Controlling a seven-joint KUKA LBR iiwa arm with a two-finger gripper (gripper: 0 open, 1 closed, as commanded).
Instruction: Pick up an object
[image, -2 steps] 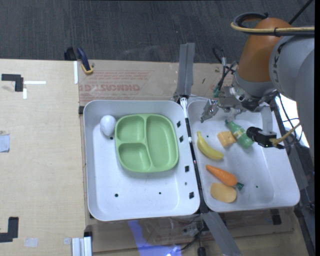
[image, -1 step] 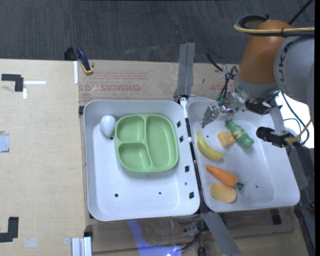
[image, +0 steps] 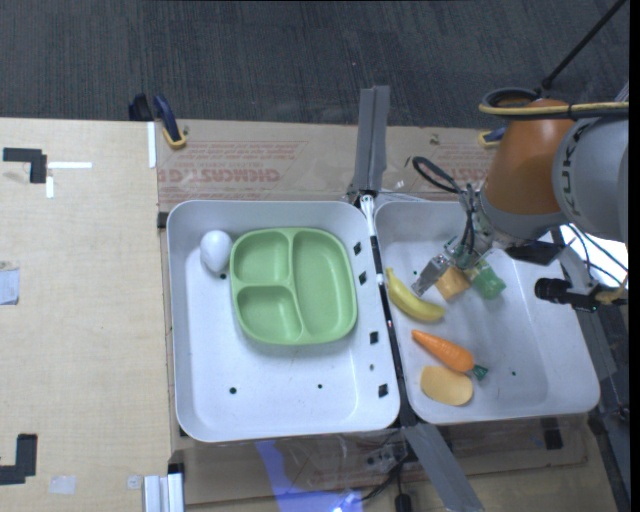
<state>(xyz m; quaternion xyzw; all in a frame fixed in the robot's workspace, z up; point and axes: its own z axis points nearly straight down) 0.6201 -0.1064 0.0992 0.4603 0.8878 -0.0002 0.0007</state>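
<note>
The end effector (image: 447, 270) is lowered into the right bin (image: 545, 385), near that bin's far left part, just beyond the tip of a yellow banana (image: 411, 299). A tan block (image: 453, 283) and a green object (image: 489, 283) lie right against it; whether it is spread or clenched, or grasping either one, cannot be told. Nearer the front edge lie a carrot (image: 445, 351) and a yellow-orange piece (image: 446, 386). The left bin (image: 280, 400) carries a green divided plate (image: 294, 286) with a white ball (image: 215, 249) touching its left rim.
</note>
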